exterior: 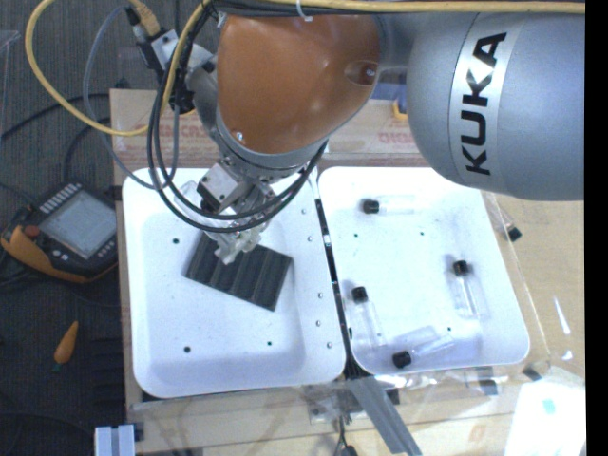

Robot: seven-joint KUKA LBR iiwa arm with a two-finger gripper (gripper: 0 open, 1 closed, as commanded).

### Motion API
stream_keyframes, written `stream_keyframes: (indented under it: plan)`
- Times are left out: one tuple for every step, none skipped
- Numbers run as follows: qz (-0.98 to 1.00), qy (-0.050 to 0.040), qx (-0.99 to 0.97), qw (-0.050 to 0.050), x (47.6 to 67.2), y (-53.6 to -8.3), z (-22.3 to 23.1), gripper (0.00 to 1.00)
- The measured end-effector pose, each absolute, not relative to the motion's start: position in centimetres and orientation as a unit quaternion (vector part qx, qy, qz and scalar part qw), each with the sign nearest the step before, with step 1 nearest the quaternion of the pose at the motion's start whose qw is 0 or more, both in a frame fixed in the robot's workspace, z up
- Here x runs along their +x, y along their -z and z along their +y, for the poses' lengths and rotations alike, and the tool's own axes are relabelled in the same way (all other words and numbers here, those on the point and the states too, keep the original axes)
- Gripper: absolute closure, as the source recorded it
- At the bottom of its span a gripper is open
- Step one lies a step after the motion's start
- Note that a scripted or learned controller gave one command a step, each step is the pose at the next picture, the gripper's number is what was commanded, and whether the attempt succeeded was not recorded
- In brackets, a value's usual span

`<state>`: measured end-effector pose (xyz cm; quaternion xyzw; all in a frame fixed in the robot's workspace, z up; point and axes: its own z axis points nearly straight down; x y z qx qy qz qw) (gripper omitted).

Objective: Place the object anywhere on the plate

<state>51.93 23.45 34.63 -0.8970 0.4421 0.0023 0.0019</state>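
Handheld controller [66, 231] with a grey screen is lying far left off the bench, an orange tool [65, 342] below it. Left bin [161, 350] is holding a dark ridged plate [238, 274], tilted. Gripper [236, 245] is hanging just over the plate's upper edge; can't tell finger state, nothing seen between them. Right bin [513, 340] is holding clear tubes with black caps, one [463, 287] near its right side. The arm [494, 93] is showing "KUKA" in black.
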Motion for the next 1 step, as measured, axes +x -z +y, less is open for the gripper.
stream_keyframes:
  plan:
    - [0.394, -0.0031, -0.919, 0.000, 49.74, -24.54, 23.40, 1.00]
